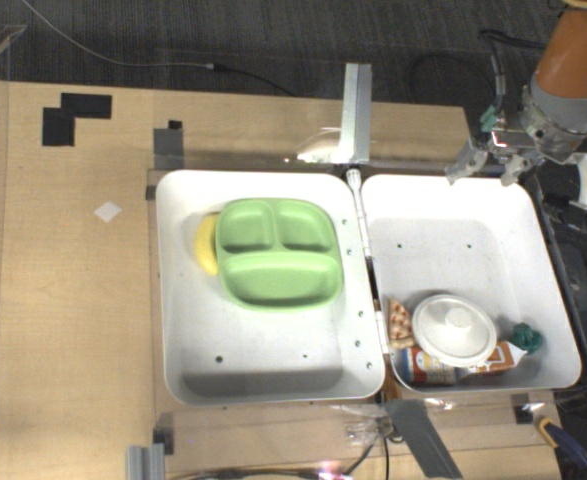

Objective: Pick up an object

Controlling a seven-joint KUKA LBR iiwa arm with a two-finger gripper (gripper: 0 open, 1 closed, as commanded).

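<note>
a green divided plate (276,251) lay over a yellow thing (205,245) in the left bin (263,378), a white bowl (455,328) sat among packets in the right bin (453,218), and the claw (489,160) hung spread, holding nothing, above that bin's far rim.

Count for your log: 2 white bins on the bench, the left bin (183,298) and the right bin (453,228).

You have 2 items in the left bin, well away from the gripper (485,163): 1 green divided tray (276,251) with 3 compartments, and 1 yellow object (205,245) tucked under its far edge.

In the right bin, nearer the jaws, you can count 1 white round bowl (455,327), 1 packet (443,367) under it, 1 dark green piece (528,339) beside it.

1 arm, 1 gripper.
</note>
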